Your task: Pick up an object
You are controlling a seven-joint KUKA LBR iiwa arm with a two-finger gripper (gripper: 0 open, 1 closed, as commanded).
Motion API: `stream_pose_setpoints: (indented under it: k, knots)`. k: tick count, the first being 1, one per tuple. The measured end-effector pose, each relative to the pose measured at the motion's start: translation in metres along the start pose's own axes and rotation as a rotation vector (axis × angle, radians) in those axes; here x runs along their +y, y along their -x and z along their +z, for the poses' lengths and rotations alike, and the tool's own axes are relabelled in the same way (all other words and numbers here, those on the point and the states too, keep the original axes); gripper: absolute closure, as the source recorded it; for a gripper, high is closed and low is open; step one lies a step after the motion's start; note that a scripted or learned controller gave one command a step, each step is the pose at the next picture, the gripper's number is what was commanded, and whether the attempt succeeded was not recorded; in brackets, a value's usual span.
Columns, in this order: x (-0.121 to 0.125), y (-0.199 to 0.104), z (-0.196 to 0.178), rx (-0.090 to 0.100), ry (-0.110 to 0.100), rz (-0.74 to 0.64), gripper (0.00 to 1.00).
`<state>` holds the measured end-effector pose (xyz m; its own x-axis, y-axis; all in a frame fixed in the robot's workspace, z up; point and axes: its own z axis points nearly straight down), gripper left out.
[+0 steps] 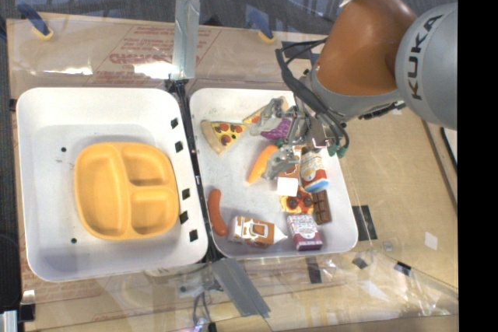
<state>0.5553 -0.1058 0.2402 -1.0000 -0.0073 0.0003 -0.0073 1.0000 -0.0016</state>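
My gripper (286, 138) hangs low over the upper middle of the right bin (342, 233), under the grey arm and its orange band. A purple toy (277, 130) lies right at the gripper, and whether it is gripped cannot be made out. An orange carrot (261, 163) sits just below-left of the gripper. A pizza slice (223, 132) lies to its left. A small red, white and blue bottle (313, 172) rests just below-right of it.
The right bin also holds a red sausage (217, 212), a small carton (253, 230), a purple packet (305, 232), a chocolate bar (321, 207) and a white cube (288, 186). The left bin (39, 113) holds a yellow divided plate (124, 189).
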Motion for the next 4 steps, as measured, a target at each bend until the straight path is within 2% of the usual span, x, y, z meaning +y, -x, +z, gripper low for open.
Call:
stream_pose_setpoints:
  k: [1, 2, 3, 4]
  knots:
    - [-0.059, 0.014, 0.149, -0.001, 0.001, -0.118, 0.0]
    - [-0.057, 0.016, 0.138, -0.004, 0.001, -0.127, 1.0]
    - [-0.015, -0.006, 0.038, -0.01, 0.0, -0.024, 1.0]
    - [0.016, 0.056, 0.104, 0.004, 0.004, 0.002, 1.0]
